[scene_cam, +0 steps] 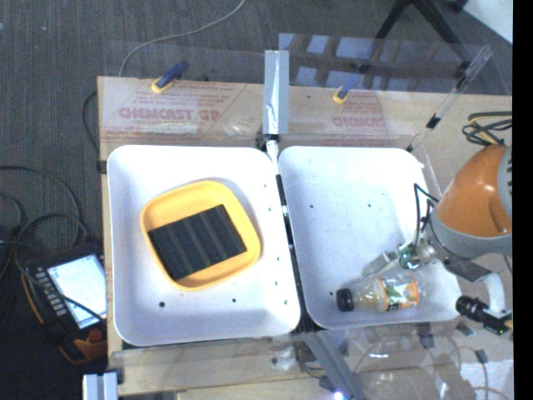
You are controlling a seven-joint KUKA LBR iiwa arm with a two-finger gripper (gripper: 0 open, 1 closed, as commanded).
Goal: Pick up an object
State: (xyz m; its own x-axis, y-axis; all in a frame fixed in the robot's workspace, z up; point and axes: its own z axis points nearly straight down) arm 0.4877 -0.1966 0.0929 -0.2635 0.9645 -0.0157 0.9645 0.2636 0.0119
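One arm (pixel 475 202) low over right bin (pixel 350 223) | gripper (pixel 408 257) beside bottle (pixel 379 294)

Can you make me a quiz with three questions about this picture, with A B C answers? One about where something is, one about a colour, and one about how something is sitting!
1. Where is the bottle?
A. in the right bin
B. in the left bin
C. on the floor

2. What colour is the dish in the left bin?
A. green
B. yellow
C. purple

3. How is the bottle sitting?
A. standing upright
B. hanging in the air
C. lying on its side

Answers:
1. A, it rests near the front of the right bin, close to the gripper.
2. B, its rim is yellow around a black ridged middle.
3. C, it lies flat with its dark cap pointing left.
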